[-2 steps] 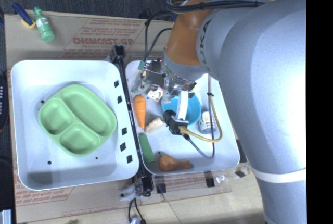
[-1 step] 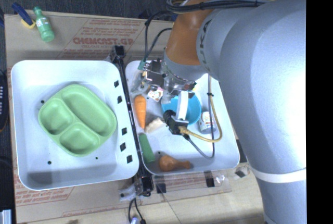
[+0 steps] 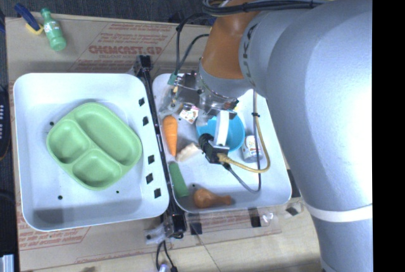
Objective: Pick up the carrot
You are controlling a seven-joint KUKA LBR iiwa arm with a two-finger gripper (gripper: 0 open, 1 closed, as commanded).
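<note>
Carrot not yet picked up; the grasp is left to do.

From the left: a green plastic divided plate (image 3: 95, 144) sits in the left white bin (image 3: 31, 138); the small orange tapered carrot (image 3: 170, 134) lies against the right white bin's (image 3: 278, 191) left wall, apparently untouched; beside it hangs the gripper (image 3: 190, 103), whose grip I cannot tell.

Robot lab: bench bins (image 3: 38, 138) (cardboard (image 3: 120, 43) underneath).
</note>
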